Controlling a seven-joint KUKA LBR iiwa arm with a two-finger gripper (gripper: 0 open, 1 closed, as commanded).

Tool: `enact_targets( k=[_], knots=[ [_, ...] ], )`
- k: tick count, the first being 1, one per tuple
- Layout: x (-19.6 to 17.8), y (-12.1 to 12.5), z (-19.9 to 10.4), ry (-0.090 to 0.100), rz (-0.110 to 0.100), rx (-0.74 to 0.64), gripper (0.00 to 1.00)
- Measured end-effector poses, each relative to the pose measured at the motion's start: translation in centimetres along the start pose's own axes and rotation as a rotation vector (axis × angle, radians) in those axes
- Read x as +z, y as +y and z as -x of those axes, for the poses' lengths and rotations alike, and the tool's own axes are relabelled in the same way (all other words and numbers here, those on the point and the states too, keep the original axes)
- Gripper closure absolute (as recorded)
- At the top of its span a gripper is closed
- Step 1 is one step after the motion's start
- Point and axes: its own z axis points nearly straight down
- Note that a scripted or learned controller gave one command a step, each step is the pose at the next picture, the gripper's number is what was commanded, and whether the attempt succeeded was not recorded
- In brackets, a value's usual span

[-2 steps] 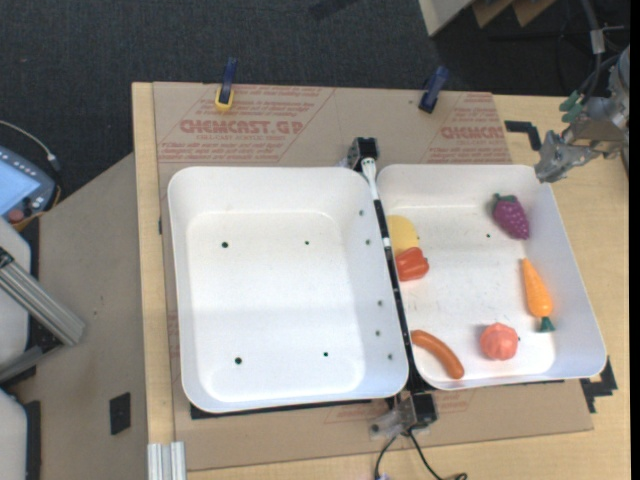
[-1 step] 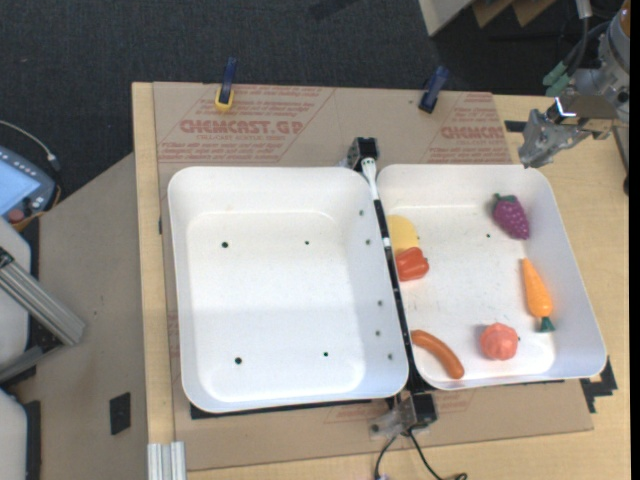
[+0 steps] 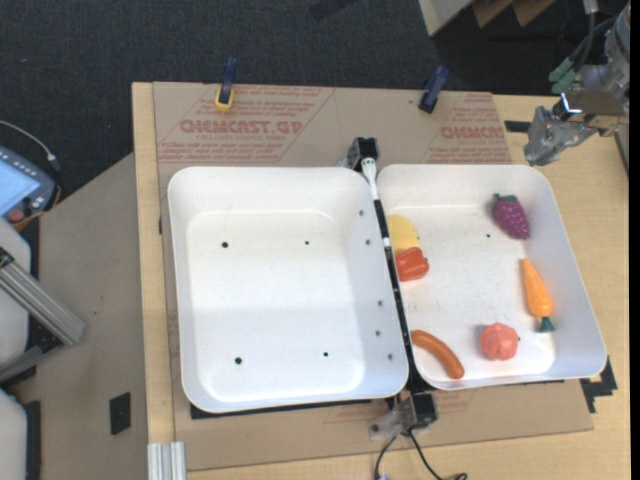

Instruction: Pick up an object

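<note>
While the gripper (image 3: 548, 140) hangs beyond the right bin's (image 3: 470, 190) far right corner, the grapes (image 3: 510, 215) lie nearest, just left. Its finger state cannot be told.

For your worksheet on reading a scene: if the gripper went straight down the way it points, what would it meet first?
Probably the bench beside the right bin's far corner; depth is unclear.
</note>
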Motion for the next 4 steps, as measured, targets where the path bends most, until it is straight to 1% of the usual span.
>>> enact_targets(
  k=[4],
  knots=[
    [-4.2, 0.3, 0.0, -0.007, 0.015, -0.003, 1.0]
  ],
)
